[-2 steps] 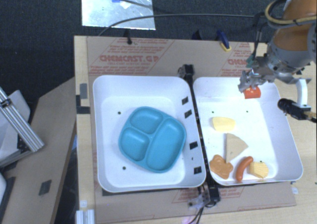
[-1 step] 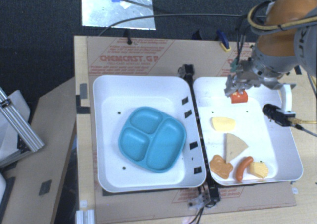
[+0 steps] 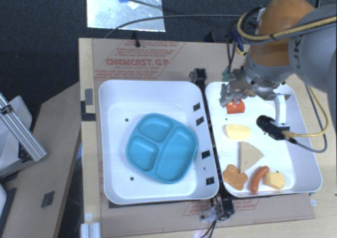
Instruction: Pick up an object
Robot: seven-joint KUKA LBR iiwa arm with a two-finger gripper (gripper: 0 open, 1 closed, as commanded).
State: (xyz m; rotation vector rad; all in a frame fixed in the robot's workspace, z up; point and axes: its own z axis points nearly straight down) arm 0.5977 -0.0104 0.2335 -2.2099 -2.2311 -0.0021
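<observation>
1. bench surface (image 3: 137,55) of brown board carries two shallow white bins side by side, with red printed lettering on the board behind them.
2. left bin (image 3: 113,100) holds a blue divided tray (image 3: 161,147), which has three compartments and rounded corners; it lies tilted, its long axis running from upper left to lower right.
3. right bin (image 3: 305,152) holds several pieces of toy food, all lying flat and apart from the blue tray.
4. nearest the bin's far end sits a small red-orange block (image 3: 236,107), squarish and chunky, so it shows no clear long axis; it lies just under the gripper (image 3: 231,95).
5. below it comes a pale yellow oval piece (image 3: 237,131), its long axis running roughly left to right.
6. further toward the near edge lies a tan wedge (image 3: 248,155), its point aimed up toward the far end of the bin.
7. along the near edge, from left to right: an orange lumpy piece (image 3: 235,177), a reddish sausage (image 3: 259,178) lying on a slant from lower left to upper right, and a yellow wedge (image 3: 274,180) touching the sausage's right side.
8. the arm (image 3: 284,37) reaches in from the right, grey with an orange section above the wrist, and the gripper hangs over the far left part of the right bin, right above the red-orange block.
9. whether the pincer is wide, narrow or gripping the block cannot be told from this view.
</observation>
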